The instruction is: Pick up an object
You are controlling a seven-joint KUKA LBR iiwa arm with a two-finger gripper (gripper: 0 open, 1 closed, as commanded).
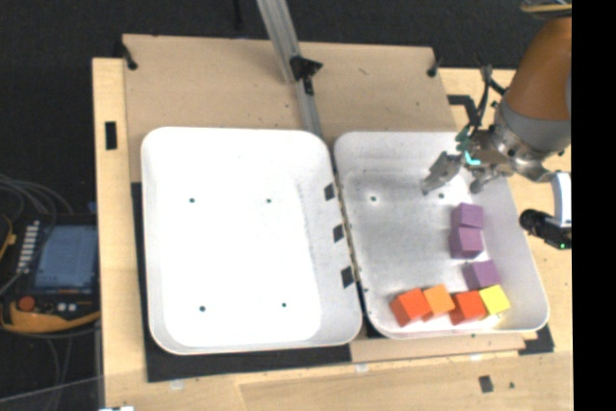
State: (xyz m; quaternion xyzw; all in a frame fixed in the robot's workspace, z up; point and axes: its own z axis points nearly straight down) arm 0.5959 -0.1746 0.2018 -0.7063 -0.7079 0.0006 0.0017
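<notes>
Item: light wooden table (231,82) carrying two shallow white plastic bins side by side.

Left white bin (164,159): bare floor showing four small dark dots.

Right white bin (385,159): holds all the loose blocks, grouped along its right side and near edge.
- Two purple cubes stacked or touching (468,230), in the right half of the bin, just below the end effector.
- A third purple block (478,272), nearer the front right corner, just below the pair.
- Yellow cube (495,300), touching the third purple block, by the front right corner.
- Red-orange cube (469,306), just left of the yellow one.
- Lighter orange cube (439,299), left of that.
- Red-orange cube (412,306), leftmost in the front row, touching the lighter orange one.

Arm: grey with an orange band (544,63), entering from the right over the right bin's far right corner.

End effector (452,170): over the upper right part of the right bin, above the bare floor and near the purple cubes, apart from them. Fingers appear spread, one pointing left, with nothing between them.

Other: grey metal pole (274,5) slanting up from between the bins; blue-screened handheld pendant (58,265) off the table's left edge.
</notes>
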